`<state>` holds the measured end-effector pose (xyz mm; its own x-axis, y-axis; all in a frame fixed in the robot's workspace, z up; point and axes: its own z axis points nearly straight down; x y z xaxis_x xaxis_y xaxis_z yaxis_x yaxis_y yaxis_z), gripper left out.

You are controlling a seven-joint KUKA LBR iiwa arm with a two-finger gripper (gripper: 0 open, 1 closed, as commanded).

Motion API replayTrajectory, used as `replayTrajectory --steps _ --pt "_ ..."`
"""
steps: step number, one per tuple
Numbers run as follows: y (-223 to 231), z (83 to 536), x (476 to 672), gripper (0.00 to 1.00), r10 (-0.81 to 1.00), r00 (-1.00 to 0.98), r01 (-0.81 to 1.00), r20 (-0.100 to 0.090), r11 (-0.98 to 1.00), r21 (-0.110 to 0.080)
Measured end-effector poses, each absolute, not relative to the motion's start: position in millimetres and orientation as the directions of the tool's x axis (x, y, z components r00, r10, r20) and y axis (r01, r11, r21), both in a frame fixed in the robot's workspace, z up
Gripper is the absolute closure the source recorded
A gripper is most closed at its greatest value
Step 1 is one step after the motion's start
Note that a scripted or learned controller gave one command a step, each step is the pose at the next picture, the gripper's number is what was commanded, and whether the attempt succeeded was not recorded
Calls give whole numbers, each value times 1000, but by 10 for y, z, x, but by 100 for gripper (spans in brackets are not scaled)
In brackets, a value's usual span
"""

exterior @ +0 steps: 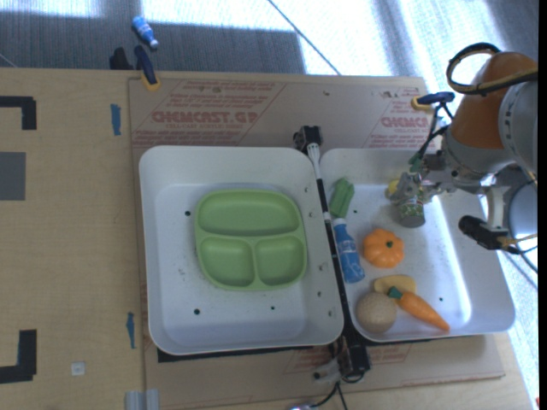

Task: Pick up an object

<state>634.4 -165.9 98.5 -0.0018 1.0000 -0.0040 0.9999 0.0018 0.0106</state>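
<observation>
The gripper [412, 196] hovers at the right bin's [479, 314] far edge, grip state impossible to tell, and should descend squarely over the pumpkin [383, 248] near the bin's middle.

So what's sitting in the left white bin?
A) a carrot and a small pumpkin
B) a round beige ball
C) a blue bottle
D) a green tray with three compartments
D: the left bin holds the green divided tray, while the pumpkin, carrot, beige ball and blue bottle all lie in the right bin.
</observation>
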Motion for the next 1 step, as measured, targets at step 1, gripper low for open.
replayTrajectory --steps 1 --pt "-1270 1786 6001 100 1000 -2 1000 0 2 3"
